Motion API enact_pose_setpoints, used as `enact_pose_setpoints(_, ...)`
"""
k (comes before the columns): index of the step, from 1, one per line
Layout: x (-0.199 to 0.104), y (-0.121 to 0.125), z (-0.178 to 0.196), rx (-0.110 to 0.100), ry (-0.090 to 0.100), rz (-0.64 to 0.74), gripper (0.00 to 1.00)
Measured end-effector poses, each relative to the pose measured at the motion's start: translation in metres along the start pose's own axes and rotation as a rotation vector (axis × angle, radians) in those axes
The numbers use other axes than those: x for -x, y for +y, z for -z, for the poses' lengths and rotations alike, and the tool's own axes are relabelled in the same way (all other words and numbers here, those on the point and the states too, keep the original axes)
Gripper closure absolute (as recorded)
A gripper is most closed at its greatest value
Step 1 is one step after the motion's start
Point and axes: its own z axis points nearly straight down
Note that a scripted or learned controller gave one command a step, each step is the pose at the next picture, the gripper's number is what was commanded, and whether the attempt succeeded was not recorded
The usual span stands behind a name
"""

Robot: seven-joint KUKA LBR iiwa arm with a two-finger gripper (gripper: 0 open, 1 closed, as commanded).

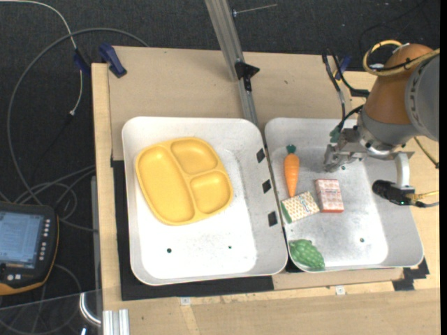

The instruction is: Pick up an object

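You have several candidate objects in the right bin [391, 253], in the lower right part of the frame. The toy carrot [291, 174] lies upright in the picture near that bin's left wall, green top pointing to the upper edge. Just below it sits a small speckled packet [301, 206], tilted, and touching or almost touching the packet's right side is a pinkish red box [329, 195]. At the bin's lower left corner a green leafy piece [306, 254] rests partly on the rim.

The gripper [339, 155] hangs over the upper middle of the right bin, above the red box and to the right of the carrot, apart from both. Nothing sits between its fingers. You cannot tell from this angle whether the jaws stand apart or together; they blur into the bin floor.

The arm [391, 93] comes in from the upper right of the frame, its orange band above the grey wrist.

In the left bin [209, 253], centre left of the frame, a yellow divided plate [183, 180] with three compartments lies at a tilt. A grey metal pole [223, 19] runs from the top edge down to the gap between the bins. A handheld screen unit [24, 243] sits at the lower left edge, cables trailing above it.
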Motion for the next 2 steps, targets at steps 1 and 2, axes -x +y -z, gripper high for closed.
enact_pose_setpoints(1,0.007,-0.006,0.056,0.007,-0.003,-0.001,1.00)
enact_pose_setpoints(2,0.009,0.001,0.119,0.009,-0.004,0.001,1.00)
